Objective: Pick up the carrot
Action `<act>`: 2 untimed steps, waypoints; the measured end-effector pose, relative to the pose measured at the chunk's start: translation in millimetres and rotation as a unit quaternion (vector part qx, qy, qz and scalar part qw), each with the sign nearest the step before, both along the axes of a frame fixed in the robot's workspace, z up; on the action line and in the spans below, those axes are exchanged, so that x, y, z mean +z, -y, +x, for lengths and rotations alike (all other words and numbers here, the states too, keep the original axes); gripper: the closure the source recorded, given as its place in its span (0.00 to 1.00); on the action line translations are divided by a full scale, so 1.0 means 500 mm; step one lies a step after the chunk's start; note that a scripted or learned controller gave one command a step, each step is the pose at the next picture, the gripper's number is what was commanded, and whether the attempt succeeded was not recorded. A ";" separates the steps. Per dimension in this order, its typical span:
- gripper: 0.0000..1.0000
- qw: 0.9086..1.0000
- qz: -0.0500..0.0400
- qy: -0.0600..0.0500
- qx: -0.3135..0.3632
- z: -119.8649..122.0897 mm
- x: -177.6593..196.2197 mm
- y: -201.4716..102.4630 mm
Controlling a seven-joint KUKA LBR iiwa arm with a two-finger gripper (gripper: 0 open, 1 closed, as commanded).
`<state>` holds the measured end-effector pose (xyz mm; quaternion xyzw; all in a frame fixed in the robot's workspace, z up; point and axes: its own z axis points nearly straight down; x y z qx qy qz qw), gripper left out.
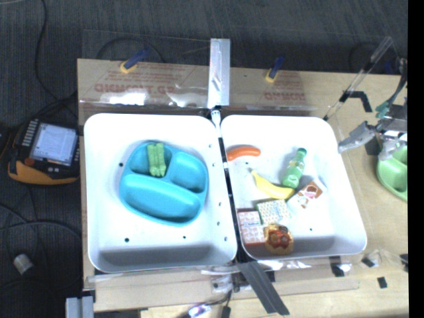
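Below me is a pale wooden bench (371, 197) on dark grey carpet (199, 8), with cables trailing over the floor. A small screened handset in an orange case (48, 148) lies on the carpet to the left. Two shallow white plastic bins sit side by side. The left bin (106, 237) holds a blue divided plastic plate (165, 194) with a green bundle of toy vegetables (156, 159) in its upper compartment.

A light green plastic thing (395, 167) is cut off at the right edge, and I cannot tell what it is. A mottled brown and red lump (279, 238) near the front wall of the right bin (344, 234) is too blurred to name.

The short orange toy carrot (243, 152) is smooth and slightly curved. It lies flat in the right bin's far left corner, close to the divider. A yellow toy banana (271, 186) lies near it, and a green plastic bottle (293, 167) lies farther right.
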<state>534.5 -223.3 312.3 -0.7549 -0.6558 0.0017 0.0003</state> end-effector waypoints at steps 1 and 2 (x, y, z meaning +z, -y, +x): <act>0.00 1.000 0.002 0.000 0.017 -0.103 -0.342 -0.024; 0.00 0.996 0.002 0.000 0.088 -0.058 -0.280 -0.026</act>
